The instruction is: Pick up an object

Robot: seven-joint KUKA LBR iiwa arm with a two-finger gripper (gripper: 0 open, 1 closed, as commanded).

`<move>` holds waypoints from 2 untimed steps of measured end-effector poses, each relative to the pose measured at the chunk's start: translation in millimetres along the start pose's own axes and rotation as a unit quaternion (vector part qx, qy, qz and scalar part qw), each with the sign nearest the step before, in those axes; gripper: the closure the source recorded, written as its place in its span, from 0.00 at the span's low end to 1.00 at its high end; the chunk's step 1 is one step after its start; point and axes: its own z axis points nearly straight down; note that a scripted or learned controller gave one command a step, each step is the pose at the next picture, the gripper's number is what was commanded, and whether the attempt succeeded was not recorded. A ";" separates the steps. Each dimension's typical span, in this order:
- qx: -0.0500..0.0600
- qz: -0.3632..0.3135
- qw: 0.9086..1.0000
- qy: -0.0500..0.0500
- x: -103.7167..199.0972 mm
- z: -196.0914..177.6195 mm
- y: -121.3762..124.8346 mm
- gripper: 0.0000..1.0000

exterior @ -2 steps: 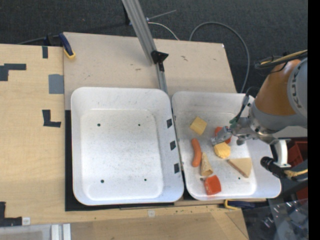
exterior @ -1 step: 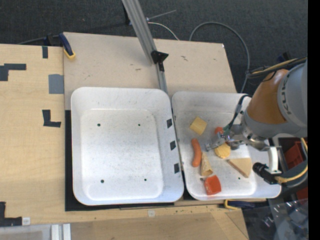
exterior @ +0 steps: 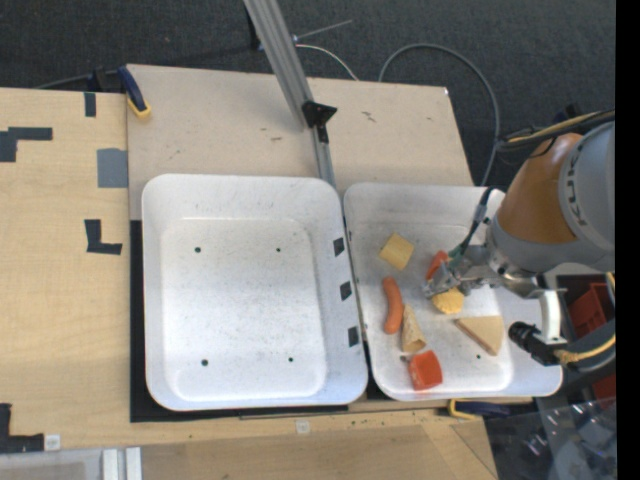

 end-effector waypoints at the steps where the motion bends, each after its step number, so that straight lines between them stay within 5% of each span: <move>1: -0.003 0.000 1.000 -0.001 1.4 -63.2 1.3 1.00; 2: -0.002 0.000 1.000 0.000 2.4 -106.4 6.5 1.00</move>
